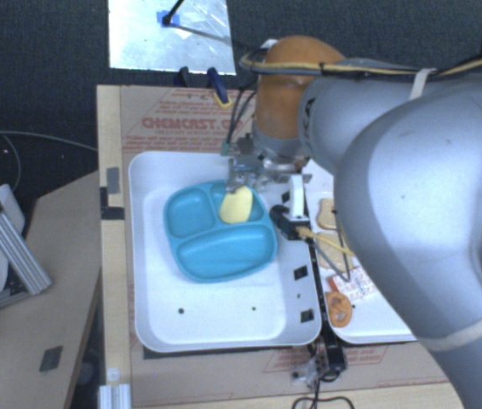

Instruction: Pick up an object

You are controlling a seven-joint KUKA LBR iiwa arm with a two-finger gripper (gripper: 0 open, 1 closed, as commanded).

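Object: a pale yellow, rounded lump [236, 204], perhaps a toy fruit, lying in the upper right compartment of the blue divided plate [220, 233], near the middle of the frame.
Handling: looks light and smooth, likely a bit slippery; probably best pinched across its narrower width, low on its sides.
Claw: the claw [243, 177] hangs right above the lump, at or just touching its top; whether it is apart or together I cannot tell.
Plate: rests in the left white bin [160, 313]; it may shift if pushed.
Arm: the grey arm [411, 194] with the orange band [288, 83] fills the right of the frame.
Right bin: right white bin [377, 326], lower right, with small items [340, 301] too hidden to name.
Counter: the counter [71, 228] carries both bins.
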